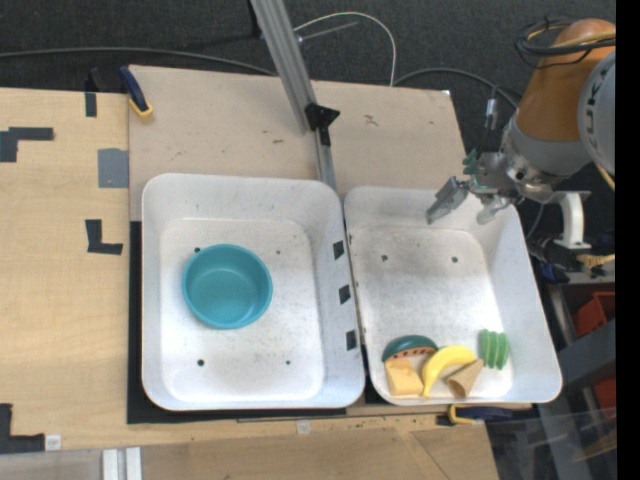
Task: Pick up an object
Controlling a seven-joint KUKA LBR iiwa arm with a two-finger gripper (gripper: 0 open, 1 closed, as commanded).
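Single fixed camera above bench, slanted down, both bins.

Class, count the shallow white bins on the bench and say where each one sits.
2. The left bin holds a teal bowl; the right bin beside it has small items clustered at its near edge.

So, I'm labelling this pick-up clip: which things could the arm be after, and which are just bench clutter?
Pick candidates:
teal bowl
banana
green piece
tan blocks
claw, fingers spread, holding nothing

Just lying about:
white bins
metal pole
cables
clamp
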